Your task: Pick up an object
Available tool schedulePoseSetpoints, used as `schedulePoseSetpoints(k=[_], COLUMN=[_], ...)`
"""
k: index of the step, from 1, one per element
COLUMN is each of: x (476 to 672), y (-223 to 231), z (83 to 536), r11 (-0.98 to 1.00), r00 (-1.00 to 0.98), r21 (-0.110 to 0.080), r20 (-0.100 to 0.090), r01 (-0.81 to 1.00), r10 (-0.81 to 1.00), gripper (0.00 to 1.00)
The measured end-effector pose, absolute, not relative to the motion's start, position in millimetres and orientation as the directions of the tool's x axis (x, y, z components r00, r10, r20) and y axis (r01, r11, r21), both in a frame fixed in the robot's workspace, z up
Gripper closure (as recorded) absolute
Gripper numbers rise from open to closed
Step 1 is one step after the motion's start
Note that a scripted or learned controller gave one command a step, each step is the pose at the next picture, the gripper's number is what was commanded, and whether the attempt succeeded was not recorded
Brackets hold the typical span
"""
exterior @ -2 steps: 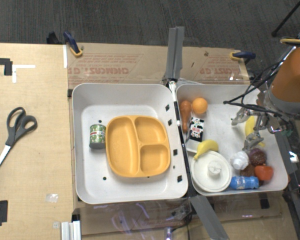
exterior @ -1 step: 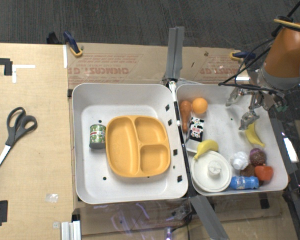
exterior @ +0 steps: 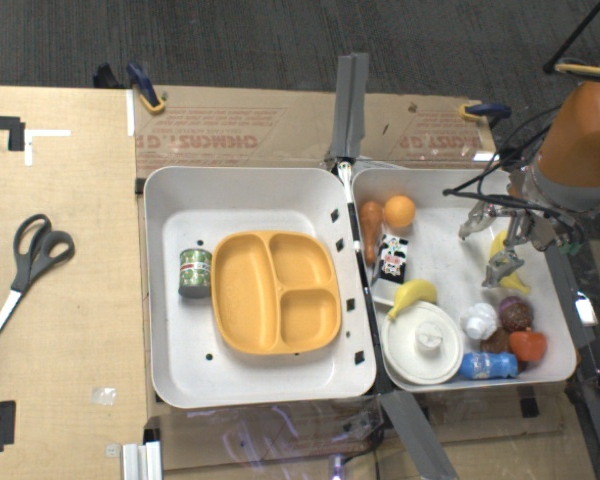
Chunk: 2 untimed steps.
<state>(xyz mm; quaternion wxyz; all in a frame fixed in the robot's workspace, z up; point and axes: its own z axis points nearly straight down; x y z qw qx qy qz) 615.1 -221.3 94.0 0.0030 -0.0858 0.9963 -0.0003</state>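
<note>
Presently: pincer (exterior: 500, 243) over right bin (exterior: 450, 183), fingers spread wide, holding nothing. Yellow object (exterior: 507, 264) directly beneath, near bin's right wall. Banana (exterior: 412, 295) lies further left.

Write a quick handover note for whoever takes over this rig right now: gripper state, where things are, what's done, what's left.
Gripper: over the right bin, by its far-right side, fingers spread, nothing between them.
Right bin holds an orange, carrot, small carton, banana, white lid, blue bottle, red fruit and a yellow item under the gripper.
Left bin: yellow divided plate, green can.
Done: nothing picked up yet.
Left: close on one object and lift it.
</note>
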Motion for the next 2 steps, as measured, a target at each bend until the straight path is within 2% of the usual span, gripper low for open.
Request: schedulePoseSetpoints(k=[1,2], x=[617.2,617.1], y=[-220.8,-220.8], z=[105.3,105.2], r11=[0.985,0.985], r00=[-0.985,-0.985], r21=[-0.004,-0.004], r20=[-0.012,-0.012], r01=[-0.172,-0.172], r10=[-0.172,-0.172], gripper=[1.0,0.0])
